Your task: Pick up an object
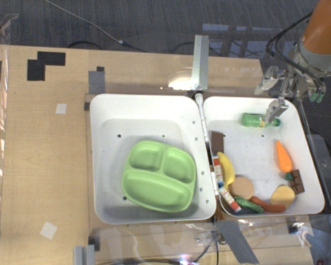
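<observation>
approach step: claw (275,110) hovers at the green block (254,120), far in the right bin (314,203); grip state cannot be told; next, descend and close.

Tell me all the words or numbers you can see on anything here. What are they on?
No words or numbers can be read anywhere in this picture.
The small packet beside the banana in the right bin has red and white print, too small and blurred to read.
The green tray, the carrot and the green bottle near the gripper show no lettering.
</observation>
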You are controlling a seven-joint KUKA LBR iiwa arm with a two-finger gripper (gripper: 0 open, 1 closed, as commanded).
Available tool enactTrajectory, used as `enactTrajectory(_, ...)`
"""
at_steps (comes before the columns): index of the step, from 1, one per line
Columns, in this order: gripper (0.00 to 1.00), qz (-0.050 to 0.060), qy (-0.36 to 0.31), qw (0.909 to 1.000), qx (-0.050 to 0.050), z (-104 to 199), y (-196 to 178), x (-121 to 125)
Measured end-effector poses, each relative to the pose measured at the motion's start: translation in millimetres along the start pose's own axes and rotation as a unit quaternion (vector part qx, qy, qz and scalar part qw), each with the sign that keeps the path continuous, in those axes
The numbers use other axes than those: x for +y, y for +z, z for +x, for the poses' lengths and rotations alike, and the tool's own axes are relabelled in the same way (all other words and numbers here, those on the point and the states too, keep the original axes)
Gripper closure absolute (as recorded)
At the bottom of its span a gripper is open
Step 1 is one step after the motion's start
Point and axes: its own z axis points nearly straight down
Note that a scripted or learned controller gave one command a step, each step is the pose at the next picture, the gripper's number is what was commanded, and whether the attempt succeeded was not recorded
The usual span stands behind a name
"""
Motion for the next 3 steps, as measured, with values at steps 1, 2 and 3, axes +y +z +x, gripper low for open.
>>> enactTrajectory(1, 0.0, -0.002, -0.02, 0.9998, 0.006, 2, 141, -24)
enactTrajectory(2, 0.0, 0.001, 0.005, 1.0, -0.001, 36, 173, -68)
enactTrajectory(3, 0.0, 0.0, 0.031, 0.9995, -0.001, 47, 173, -61)
